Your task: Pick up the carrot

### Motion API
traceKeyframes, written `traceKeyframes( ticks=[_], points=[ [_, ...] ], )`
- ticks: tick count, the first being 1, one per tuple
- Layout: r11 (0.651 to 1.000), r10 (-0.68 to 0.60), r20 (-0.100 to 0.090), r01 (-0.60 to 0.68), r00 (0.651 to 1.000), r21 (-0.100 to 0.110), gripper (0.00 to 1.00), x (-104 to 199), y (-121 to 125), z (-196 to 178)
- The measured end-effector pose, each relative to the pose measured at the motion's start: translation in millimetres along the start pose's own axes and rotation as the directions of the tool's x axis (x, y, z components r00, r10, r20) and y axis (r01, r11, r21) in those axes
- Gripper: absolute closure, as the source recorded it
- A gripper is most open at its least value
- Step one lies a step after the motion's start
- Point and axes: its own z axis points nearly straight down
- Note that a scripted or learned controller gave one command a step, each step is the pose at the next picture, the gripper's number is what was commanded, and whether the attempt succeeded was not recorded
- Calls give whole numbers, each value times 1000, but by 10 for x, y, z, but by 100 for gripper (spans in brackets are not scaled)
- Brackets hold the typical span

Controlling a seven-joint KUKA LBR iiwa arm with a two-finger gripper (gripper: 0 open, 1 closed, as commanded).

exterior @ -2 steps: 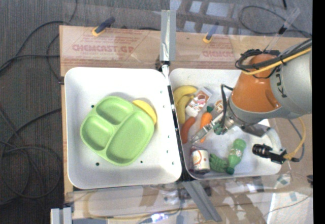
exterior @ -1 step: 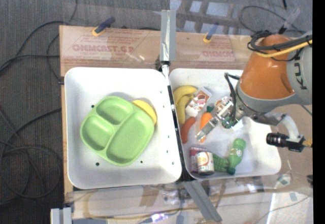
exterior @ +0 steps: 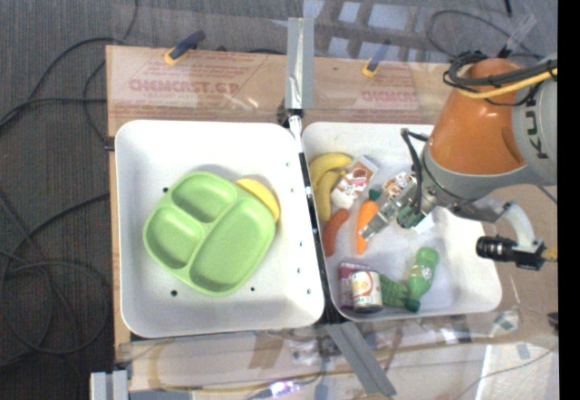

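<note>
Grey carpet with black cables surrounds the counter (exterior: pixel 181 81), which carries two white bins. At centre right, in the right bin (exterior: pixel 471 294), lies one small orange carrot (exterior: pixel 365 221) with a green top, tilted. The gripper (exterior: pixel 391 208) sits just beside it; how far it is open, I cannot tell. One banana (exterior: pixel 319 173), one can (exterior: pixel 359 287) and one green bottle (exterior: pixel 419 276) crowd nearby. The left bin (exterior: pixel 136 298) holds one green tray (exterior: pixel 213 235).

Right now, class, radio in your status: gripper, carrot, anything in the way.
Gripper low in right bin, at carrot. Sausage and banana close alongside.
</note>
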Motion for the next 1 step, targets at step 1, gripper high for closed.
traceKeyframes(
  ticks=[1],
  points=[
    [999, -37, 7, 37, 999, -3, 100, -469, 178, 784]
  ],
)
